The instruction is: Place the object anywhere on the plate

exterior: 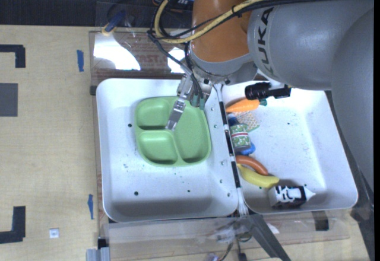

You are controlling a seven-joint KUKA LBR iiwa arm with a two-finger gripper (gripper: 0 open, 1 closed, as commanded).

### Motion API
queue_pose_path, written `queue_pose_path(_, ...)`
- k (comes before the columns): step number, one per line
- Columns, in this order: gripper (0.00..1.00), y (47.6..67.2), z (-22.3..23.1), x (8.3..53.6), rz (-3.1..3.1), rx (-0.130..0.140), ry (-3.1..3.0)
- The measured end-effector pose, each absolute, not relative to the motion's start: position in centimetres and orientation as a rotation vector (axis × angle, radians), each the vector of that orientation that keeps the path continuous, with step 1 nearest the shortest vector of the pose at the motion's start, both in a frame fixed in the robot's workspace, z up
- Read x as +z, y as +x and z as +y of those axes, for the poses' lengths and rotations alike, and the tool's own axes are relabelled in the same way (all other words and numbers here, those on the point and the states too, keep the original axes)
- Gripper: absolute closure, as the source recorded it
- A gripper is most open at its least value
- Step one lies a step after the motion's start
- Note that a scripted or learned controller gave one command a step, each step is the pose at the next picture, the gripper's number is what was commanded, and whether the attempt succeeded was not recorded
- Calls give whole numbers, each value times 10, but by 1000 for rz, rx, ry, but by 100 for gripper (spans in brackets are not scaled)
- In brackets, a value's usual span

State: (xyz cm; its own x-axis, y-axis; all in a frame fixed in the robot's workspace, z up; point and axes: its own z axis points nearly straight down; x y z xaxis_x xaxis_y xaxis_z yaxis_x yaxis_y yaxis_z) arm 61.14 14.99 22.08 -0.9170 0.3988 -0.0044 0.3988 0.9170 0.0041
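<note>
Worktop (47, 153): You see pale wood on the left, with black marks and bits of blue tape.
Left bin (119, 188): It is white and shallow, and it holds the plate.
Plate (193, 135): It is green with three parts. It sits in the upper middle of the left bin.
Pincer (176, 115): It hangs over the plate, near the top right part. One grey finger (176, 113) points down at a slant. You cannot tell if the fingers are apart or together, and you cannot see anything held there.
Arm (309, 28): It is big and grey with an orange band (222, 16). It comes in from the right, over the top of both bins.
Right bin (309, 159): It is white too, touching the left bin's side.
Objects: They all lie along the left side of the right bin. An orange carrot-like toy (243, 105) is at the top, a small can (240, 135) below it, then a yellow banana (259, 179), then a black and white toy (289, 194) nearest the front.
</note>
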Motion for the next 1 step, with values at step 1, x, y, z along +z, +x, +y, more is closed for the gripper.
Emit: queue_pose_path(1,100,613,151,232,3065,11,636)
